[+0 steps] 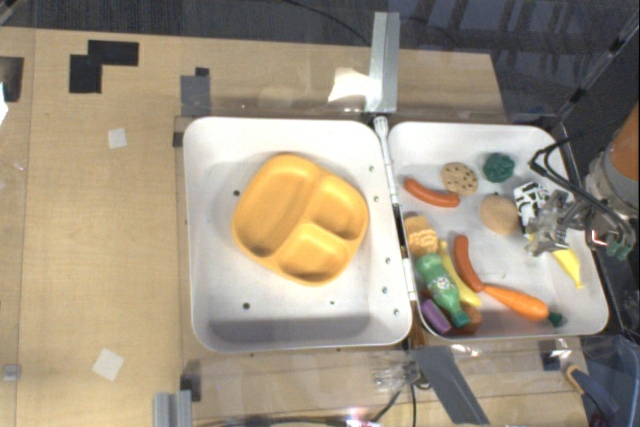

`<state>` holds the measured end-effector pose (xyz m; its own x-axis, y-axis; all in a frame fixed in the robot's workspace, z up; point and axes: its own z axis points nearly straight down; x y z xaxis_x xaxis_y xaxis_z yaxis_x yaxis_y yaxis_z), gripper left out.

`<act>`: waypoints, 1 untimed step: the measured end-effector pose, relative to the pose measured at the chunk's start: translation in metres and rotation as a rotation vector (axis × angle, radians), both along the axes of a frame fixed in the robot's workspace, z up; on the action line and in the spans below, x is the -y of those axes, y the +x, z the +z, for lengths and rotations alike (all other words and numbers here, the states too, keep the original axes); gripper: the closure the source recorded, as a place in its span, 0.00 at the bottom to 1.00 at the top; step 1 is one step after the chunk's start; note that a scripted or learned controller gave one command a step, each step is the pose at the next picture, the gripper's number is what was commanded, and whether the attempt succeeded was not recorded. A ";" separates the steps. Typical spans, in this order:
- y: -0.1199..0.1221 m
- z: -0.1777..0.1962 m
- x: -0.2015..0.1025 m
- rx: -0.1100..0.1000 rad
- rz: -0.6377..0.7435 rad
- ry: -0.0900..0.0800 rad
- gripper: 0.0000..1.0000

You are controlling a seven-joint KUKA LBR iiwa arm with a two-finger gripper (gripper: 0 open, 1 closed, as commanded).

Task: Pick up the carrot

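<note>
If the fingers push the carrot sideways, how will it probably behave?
The carrot looks like a smooth, tapered plastic toy, so it is probably stiff and light. Its round body lies flat on the right bin floor, so it may roll or slip, perhaps curving toward its narrower end.

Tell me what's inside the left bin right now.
The left bin holds one thing: a yellow divided plate with three compartments, nothing visible in them. Whatever sits under the plate is covered. The carrot lies in the right bin.
</note>
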<state>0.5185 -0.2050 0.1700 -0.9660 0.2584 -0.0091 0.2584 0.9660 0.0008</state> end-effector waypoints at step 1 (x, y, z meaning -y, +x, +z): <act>-0.028 0.113 0.002 0.011 0.040 -0.007 1.00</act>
<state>0.4905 -0.2071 0.2830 -0.9755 0.2191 -0.0215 0.2192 0.9757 -0.0032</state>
